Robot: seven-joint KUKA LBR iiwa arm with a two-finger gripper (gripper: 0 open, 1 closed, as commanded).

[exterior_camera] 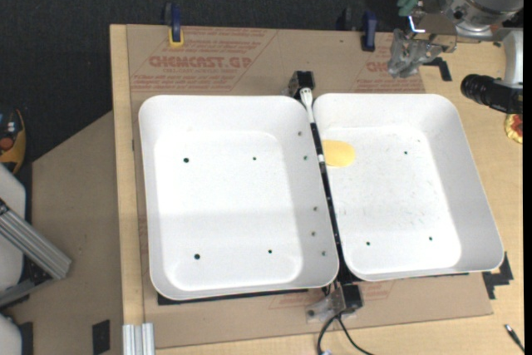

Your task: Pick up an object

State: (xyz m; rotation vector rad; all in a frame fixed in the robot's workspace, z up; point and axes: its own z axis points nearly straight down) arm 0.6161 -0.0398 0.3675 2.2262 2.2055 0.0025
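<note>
A small yellow, rounded object (338, 153) lies in the right bin (465, 179), close to its left wall and toward the far side. My gripper (406, 56) hangs high above the bench beyond the right bin's far edge, well to the right of and behind the yellow object. Nothing shows between its fingers.
The left bin (158, 204) sits beside the right one, divided by a black strip (320, 170). Both rest on a brown board (216, 62) held by blue clamps (174, 21) at the far edge. A metal rail (33, 241) lies at the left.
</note>
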